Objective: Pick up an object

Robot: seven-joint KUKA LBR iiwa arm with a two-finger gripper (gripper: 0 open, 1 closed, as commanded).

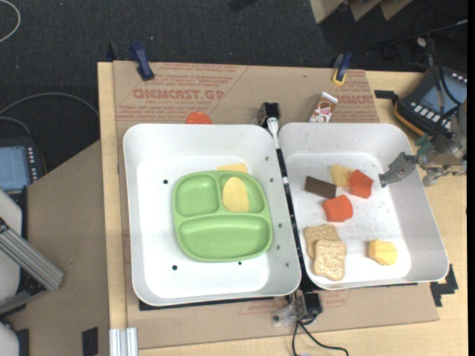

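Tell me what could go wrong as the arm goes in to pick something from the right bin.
The red block, yellow piece and brown bar sit tightly together, so the gripper, poised near that bin's right wall, could nudge a neighbour or close on two at once. The two crackers overlap and lie flat, so fingers may slide over them. Coming in low, the gripper might clip the right bin wall.

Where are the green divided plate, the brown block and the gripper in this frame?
green divided plate (220,239): camera view, floor of its large lower compartment.
brown block (320,187): camera view, middle of its top face.
gripper (393,172): camera view, grey fingertip end over the right bin.
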